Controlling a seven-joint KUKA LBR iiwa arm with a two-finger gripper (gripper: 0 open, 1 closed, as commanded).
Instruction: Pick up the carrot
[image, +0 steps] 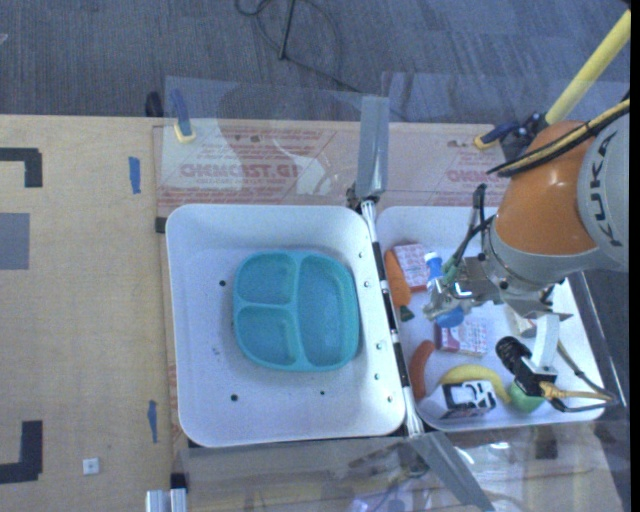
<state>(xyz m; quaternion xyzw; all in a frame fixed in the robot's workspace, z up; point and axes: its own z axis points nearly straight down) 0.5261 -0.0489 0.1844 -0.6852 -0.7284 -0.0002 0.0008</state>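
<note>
The carrot (397, 286) is a short orange piece with a dark green end, lying along the left wall of the right bin (590, 362). Right beside it on its right lies an orange-red packet (411, 264). My gripper (448, 296) hangs low over the middle of the right bin, a little to the right of the carrot and apart from it, above a small blue item (451, 319). Nothing shows held in it.
The left bin (195, 395) holds a teal divided plate (297, 310). In the right bin's front part lie a red sausage-like piece (421, 367), a banana (472, 375), a black-and-white item (468, 398), a green item (526, 398) and a pink-and-white packet (468, 336).
</note>
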